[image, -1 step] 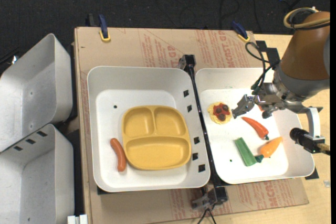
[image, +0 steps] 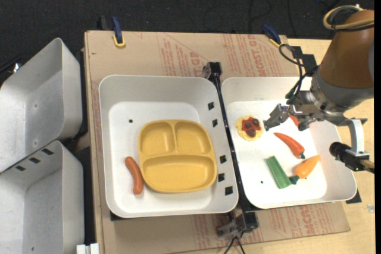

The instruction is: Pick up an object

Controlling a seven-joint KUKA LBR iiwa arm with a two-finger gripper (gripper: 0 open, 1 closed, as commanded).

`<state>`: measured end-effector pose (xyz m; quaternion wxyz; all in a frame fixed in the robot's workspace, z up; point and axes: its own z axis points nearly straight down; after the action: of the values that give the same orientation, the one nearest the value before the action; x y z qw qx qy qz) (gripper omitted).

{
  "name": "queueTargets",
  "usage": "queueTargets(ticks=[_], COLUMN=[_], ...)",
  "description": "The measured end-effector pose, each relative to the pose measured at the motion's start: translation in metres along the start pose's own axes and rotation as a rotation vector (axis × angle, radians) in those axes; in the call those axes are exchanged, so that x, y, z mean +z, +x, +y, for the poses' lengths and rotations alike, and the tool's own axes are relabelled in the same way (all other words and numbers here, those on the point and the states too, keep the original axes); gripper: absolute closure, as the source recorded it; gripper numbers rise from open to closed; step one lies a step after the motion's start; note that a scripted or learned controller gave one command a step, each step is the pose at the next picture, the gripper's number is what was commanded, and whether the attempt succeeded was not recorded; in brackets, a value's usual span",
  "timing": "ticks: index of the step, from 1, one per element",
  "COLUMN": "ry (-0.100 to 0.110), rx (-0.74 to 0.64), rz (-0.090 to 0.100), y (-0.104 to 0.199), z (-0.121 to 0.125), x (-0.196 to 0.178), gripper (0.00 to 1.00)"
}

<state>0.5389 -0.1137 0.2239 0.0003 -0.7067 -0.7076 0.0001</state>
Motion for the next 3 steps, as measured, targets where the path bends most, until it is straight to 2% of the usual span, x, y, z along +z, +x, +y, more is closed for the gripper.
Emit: queueTargets(ticks=[1, 2, 3], ry=[0.005, 0.006, 0.003], rx=[0.003, 0.003, 0.003], rz=[0.001, 0.001, 0.001], y=[0.001, 0.005, 0.006], z=[0.0, 0.001, 0.0], x=[0.043, 0.107, 0.133], gripper=[0.0, 0.0, 0.0])
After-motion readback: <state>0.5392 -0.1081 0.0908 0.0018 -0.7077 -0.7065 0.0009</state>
